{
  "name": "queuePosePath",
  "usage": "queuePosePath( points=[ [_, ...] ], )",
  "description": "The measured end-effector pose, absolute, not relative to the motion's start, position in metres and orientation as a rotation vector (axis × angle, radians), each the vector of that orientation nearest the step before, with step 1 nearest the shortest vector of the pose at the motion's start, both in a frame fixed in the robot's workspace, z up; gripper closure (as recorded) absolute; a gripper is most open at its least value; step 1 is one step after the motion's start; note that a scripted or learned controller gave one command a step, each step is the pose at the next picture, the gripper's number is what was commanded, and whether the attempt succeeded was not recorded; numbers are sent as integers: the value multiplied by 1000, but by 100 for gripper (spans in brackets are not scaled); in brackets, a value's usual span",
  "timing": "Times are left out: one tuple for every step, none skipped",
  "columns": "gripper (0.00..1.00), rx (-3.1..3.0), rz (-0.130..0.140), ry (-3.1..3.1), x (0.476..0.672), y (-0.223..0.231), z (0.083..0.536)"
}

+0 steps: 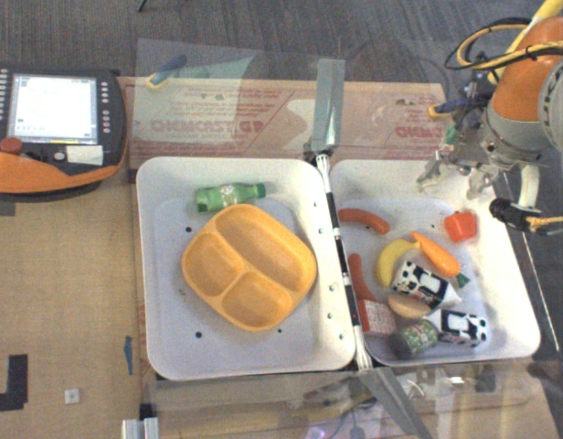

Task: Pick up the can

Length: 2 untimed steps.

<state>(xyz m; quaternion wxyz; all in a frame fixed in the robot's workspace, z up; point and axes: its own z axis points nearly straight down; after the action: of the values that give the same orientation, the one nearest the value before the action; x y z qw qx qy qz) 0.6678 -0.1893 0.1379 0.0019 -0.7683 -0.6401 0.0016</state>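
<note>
The can is small and dark green with a grey end. It lies on its side near the front edge of the right bin, squeezed between a red-and-white packet and a black-and-white cow-patterned carton. My gripper hangs over the bin's back right corner, far behind the can, below the orange wrist band. Its fingers are spread open with nothing between them.
The right bin also holds two sausages, a banana, a carrot, a red pepper and a second cow-patterned carton. In the left bin are an orange divided plate and a green bottle. A teach pendant lies far left.
</note>
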Motion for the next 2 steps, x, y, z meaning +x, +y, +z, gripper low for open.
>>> queuePosePath(
  points=[
    [0, -2411, 5, -2009, 668, -189, 138],
    [0, -2667, 3, -1661, 669, -211, 196]
  ],
)
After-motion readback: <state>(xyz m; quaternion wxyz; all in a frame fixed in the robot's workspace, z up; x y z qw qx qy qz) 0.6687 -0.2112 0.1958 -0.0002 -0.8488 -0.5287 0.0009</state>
